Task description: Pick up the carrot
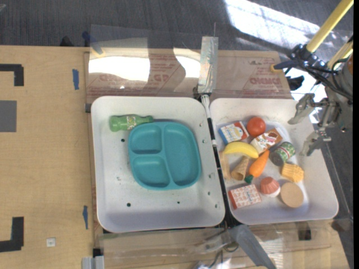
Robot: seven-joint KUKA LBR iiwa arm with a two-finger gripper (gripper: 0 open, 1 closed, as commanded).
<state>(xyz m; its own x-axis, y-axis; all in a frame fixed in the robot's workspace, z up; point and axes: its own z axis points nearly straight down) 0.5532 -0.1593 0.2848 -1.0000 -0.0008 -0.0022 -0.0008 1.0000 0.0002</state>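
Observation:
The carrot (pixel 259 162) is orange with a green stub and lies at a slant in the middle of the right bin (pixel 328 206). It sits between a banana (pixel 240 149) and a green-labelled can (pixel 284 152). My gripper (pixel 306 128) hangs over the bin's right rim, up and to the right of the carrot and well apart from it. It is open, and its fingers (pixel 299 111) have nothing between them.
Crowded around the carrot are a tomato (pixel 256 125), two small cartons (pixel 233 132), an ice-cream cone (pixel 239 167), corn (pixel 292 172), a round biscuit (pixel 291 195) and a printed box (pixel 244 195). The left bin (pixel 112 206) holds a teal divided plate (pixel 165 154) and a green bottle (pixel 130 121).

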